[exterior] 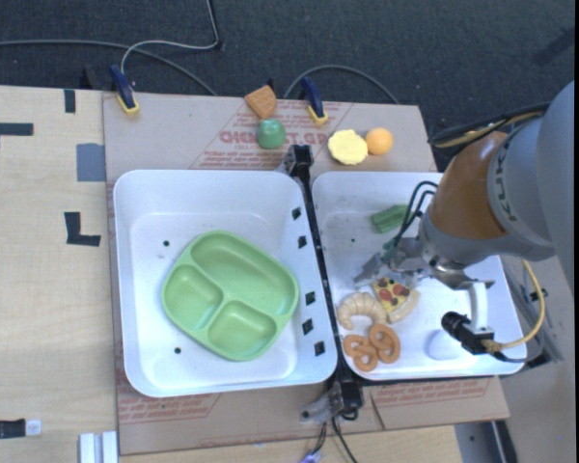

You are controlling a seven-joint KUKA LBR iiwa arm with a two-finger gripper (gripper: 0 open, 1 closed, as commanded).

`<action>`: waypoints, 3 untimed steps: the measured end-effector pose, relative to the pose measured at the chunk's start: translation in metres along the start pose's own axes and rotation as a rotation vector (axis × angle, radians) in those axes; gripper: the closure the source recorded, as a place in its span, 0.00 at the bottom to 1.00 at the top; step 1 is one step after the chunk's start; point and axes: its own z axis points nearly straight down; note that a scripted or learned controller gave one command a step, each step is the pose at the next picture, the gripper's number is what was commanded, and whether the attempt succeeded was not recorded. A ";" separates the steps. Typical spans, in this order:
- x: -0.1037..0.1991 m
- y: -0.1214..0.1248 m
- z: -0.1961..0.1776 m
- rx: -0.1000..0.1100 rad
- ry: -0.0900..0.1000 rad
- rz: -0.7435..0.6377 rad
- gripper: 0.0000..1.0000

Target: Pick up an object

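The arm reaches in from the right, and the gripper (391, 258) is low in the right bin (340, 193), just above the pizza slice (396, 295). Jaws? Too blurred; I cannot tell how they stand. Croissant (360, 307) touches the pizza, pretzels (374, 343) below, a green piece (390, 218), perhaps a pepper, above. Green plate (230, 295) sits in the left bin (135, 258).

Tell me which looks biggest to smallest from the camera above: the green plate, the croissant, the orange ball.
1. Green plate, by far the biggest.
2. Croissant, much smaller.
3. Orange ball, the smallest, though it sits farther back, which may shrink it a little.
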 end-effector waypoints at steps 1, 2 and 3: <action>0.016 -0.007 0.000 0.001 0.000 0.000 0.00; 0.022 0.079 0.001 0.003 0.003 -0.002 0.00; 0.019 0.110 0.002 0.009 0.003 -0.001 0.00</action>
